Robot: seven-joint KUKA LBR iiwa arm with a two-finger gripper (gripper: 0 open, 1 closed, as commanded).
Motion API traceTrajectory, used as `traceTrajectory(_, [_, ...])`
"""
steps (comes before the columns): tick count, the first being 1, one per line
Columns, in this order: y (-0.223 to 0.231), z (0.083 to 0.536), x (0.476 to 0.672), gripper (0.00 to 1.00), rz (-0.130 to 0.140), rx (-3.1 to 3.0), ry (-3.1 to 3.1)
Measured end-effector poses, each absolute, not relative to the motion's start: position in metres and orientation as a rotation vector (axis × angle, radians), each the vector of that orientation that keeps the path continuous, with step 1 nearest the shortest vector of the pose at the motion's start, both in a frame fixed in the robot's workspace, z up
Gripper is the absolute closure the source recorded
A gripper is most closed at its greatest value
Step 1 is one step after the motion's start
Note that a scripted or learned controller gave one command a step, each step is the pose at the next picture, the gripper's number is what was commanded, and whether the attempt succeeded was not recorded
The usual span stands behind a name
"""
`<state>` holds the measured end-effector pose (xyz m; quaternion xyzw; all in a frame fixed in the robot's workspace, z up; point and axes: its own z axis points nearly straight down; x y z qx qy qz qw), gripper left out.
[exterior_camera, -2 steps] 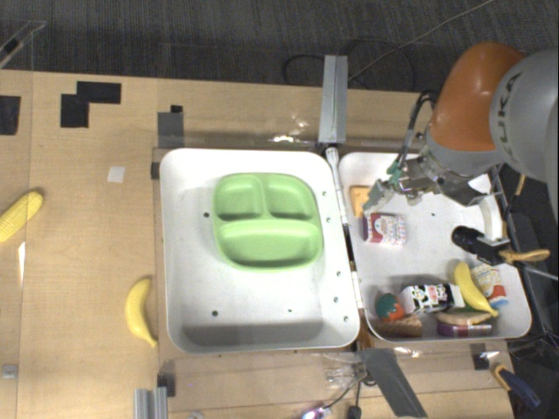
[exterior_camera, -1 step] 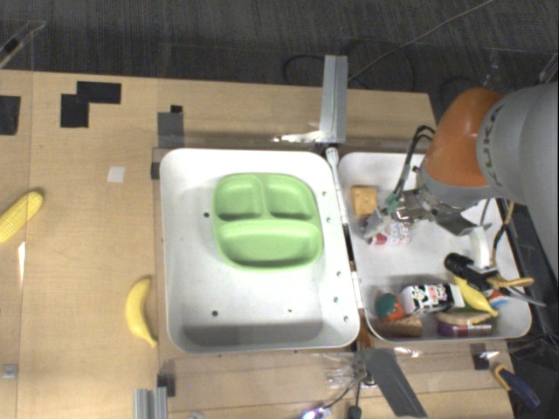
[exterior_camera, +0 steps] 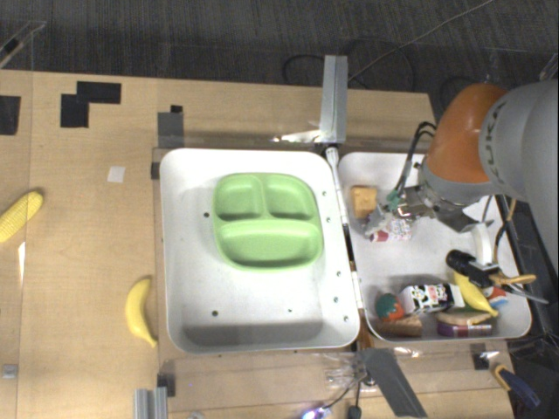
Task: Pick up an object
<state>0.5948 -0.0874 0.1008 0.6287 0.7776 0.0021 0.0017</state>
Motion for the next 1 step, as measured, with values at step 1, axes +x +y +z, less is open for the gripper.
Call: traceTrajectory(1, [-0.0313, 0.2009, 0.5702, 1.00, 0.003, 1.984, 2.433])
